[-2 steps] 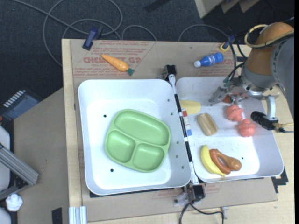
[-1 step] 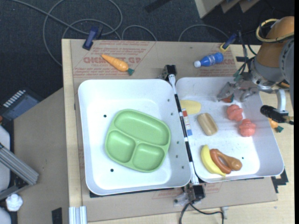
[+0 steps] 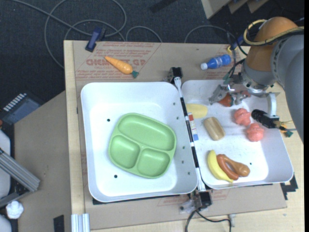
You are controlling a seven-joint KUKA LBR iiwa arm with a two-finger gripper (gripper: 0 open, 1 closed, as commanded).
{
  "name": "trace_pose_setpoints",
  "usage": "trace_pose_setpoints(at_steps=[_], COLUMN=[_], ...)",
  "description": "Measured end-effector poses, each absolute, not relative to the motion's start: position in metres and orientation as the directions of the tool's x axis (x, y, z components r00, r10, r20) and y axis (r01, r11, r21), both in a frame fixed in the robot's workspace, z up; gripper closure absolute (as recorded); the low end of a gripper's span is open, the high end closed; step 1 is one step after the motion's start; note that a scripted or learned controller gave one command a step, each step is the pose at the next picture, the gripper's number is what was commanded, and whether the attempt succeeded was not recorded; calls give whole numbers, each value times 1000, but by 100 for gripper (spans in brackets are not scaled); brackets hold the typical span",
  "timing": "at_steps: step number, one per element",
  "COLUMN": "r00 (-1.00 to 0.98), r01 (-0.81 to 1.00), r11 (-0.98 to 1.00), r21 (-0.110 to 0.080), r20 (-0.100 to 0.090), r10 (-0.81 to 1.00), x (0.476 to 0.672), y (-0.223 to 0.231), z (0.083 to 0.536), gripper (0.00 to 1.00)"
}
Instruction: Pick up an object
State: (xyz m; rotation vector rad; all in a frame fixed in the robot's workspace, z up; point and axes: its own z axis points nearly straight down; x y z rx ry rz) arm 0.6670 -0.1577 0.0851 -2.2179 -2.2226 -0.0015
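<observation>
The gripper [image 3: 229,95] hangs low over the upper part of the right bin [image 3: 273,158], and its grey metal head covers its own tips, so whether it is spread or closed cannot be told. A small red-orange piece [image 3: 225,101] peeks out from under it, mostly hidden; its shape is hard to make out, and whether the gripper touches it cannot be judged. The arm [image 3: 270,47], grey with a glossy orange band, is cut off by the right edge of the frame. Below and to the right of the gripper lie two lumpy pink pieces [image 3: 242,116] [image 3: 255,133], close to each other. Left of them is a smooth tan roll [image 3: 214,128], rounded and oblong, and above that a pale yellow piece [image 3: 197,111] lies against the bin's left wall. Near the lower edge a curved yellow banana [image 3: 217,166] lies touching a shiny brown-orange sausage [image 3: 235,166]. The left bin [image 3: 96,105], white and shallow, holds a matte green plate [image 3: 142,146] split into three compartments. Above the bins, on the brown board [image 3: 77,129], lie an orange toy carrot [image 3: 120,65] and a blue bottle [image 3: 217,62].
</observation>
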Motion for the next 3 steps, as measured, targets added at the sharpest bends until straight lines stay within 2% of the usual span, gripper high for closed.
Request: trace_pose_setpoints(at_steps=[1, 2, 3], r00=[0, 0, 2], r01=[1000, 1000, 1000], r11=[0, 0, -2], r21=[0, -2, 0], r20=[0, 1, 0], r10=[1000, 1000, 1000], x=[606, 565, 566], y=[-130, -107, -107], z=[84, 84, 94], gripper=[0, 0, 100])
